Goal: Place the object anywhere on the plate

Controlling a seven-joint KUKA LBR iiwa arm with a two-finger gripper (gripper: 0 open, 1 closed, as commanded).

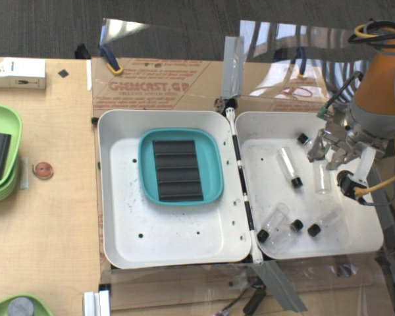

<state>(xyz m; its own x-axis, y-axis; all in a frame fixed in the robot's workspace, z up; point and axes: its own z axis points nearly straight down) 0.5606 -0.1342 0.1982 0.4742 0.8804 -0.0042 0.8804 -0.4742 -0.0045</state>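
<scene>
The gripper [336, 151] is hovering over the right bin [276, 242] — finger state unclear — while the teal plate [214, 170] is sitting at nine o'clock.

Teal plate [181, 166] mid left bin [118, 242], open from above; bare bin floor around it. Right bin [362, 242]: clear vials [289, 166] and black caps [314, 228] scattered, arm [375, 104] overhanging right side. Central rim [240, 176] between bins. Clear panels [234, 71] upright behind bins.
</scene>
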